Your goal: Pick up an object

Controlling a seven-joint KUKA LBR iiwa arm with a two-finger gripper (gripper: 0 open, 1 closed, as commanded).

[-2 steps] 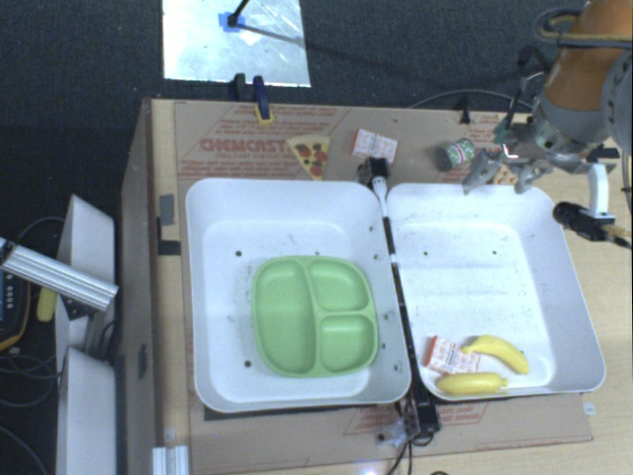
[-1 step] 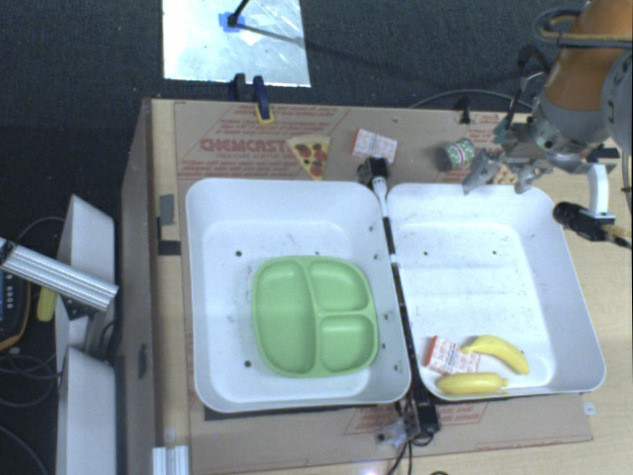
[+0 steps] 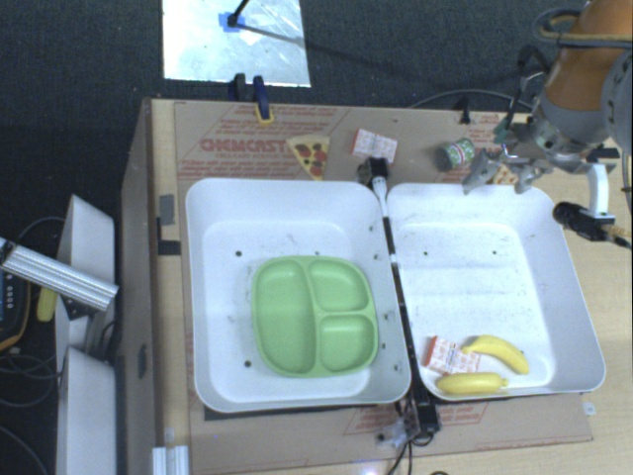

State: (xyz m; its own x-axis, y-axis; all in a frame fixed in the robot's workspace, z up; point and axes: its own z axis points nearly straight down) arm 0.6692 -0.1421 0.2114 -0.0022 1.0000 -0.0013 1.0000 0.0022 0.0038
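At the far left, a white bracket with a metal bar [image 3: 59, 273] is running off the frame edge, and its full shape is hard to make out. Beside it, the left bin [image 3: 213, 211] is holding a green divided plate [image 3: 315, 315], lying flat near the bin's front. Behind the bins, small items are sitting on the cardboard bench top: a pizza-slice toy [image 3: 311, 154], a small printed packet [image 3: 375, 145] and a green can [image 3: 458, 152] lying on its side; their labels are too small to read. The right bin [image 3: 554, 275] is holding three objects in its front corner: a red-and-white packet [image 3: 447, 354], a banana [image 3: 498, 352] and a second yellow piece [image 3: 473, 384], all lying close together, the packet touching or nearly touching both. At the upper right, the arm is partly cut off by the frame. The gripper [image 3: 502, 171] is hanging over the back rim of the right bin with its fingers spread apart, holding nothing. The banana group is lying well apart from it, toward the front.
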